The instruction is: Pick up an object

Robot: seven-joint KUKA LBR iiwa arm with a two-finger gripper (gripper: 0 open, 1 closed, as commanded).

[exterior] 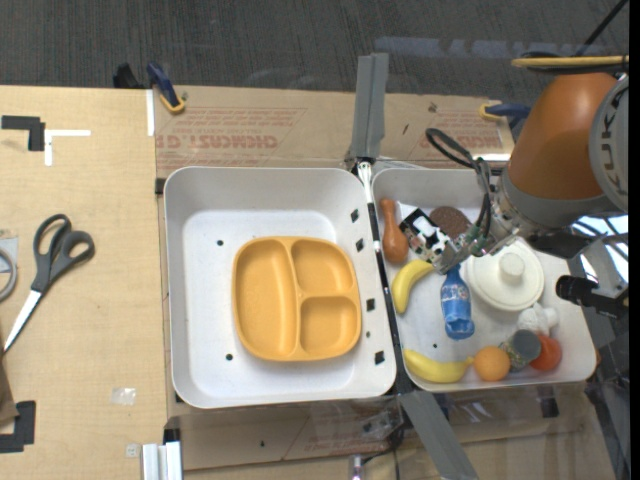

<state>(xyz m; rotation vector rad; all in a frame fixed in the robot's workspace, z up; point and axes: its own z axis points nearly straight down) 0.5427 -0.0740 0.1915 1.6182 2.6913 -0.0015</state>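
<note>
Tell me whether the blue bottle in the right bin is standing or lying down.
Lying down. The blue bottle rests on its side on the floor of the right bin, cap end toward the hand, beside a banana.

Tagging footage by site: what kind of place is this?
Likely a robotics lab bench set up for bin picking: two shallow white plastic bins side by side on a cardboard-covered bench, a grey arm with an orange band over toy bananas, and grey-handled scissors nearby.

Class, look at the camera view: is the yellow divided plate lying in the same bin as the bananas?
No. The yellow divided plate lies in the left bin, while both bananas lie in the right bin.
</note>
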